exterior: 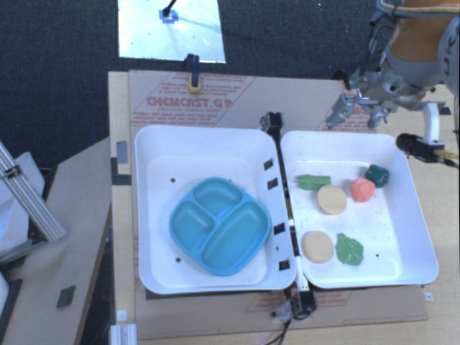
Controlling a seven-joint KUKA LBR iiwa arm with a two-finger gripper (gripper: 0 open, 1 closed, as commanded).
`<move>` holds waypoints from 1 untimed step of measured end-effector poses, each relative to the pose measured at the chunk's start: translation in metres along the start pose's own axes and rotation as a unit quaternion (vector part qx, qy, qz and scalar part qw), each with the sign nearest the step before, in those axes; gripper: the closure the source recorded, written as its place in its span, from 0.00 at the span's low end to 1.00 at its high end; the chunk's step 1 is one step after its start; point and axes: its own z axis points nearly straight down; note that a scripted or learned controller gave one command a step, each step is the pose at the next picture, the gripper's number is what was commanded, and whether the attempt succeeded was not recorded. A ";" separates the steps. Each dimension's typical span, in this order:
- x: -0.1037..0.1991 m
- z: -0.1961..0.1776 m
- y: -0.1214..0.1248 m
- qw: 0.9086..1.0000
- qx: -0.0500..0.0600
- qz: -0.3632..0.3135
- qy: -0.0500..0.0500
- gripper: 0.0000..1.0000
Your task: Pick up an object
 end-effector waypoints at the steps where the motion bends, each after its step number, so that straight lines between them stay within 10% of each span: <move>1: -0.006 0.046 0.005 1.000 0.001 0.001 0.000 0.00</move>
